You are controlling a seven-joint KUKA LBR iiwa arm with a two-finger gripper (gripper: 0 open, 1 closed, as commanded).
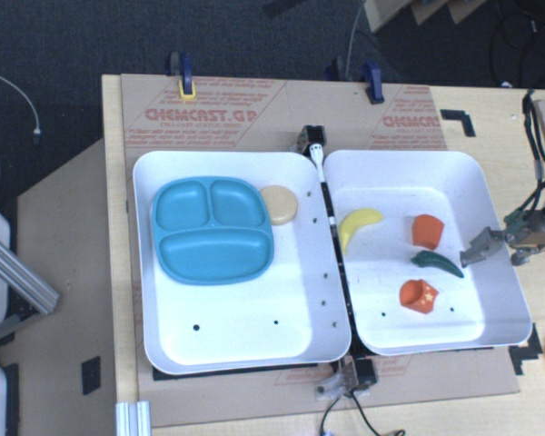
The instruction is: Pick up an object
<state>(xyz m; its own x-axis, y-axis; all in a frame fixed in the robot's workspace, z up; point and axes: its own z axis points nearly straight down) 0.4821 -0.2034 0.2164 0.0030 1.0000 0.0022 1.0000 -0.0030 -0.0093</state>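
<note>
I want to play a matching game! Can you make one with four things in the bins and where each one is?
Things:
1. plate
2. banana
3. cookie
4. pepper

Places:
A. right bin, near the divider between the bins
B. left bin, touching the plate's right edge
C. right bin, between the two red things
D. left bin, taking up its upper left part

Pairs: 1-D, 2-A, 3-B, 4-C
</note>
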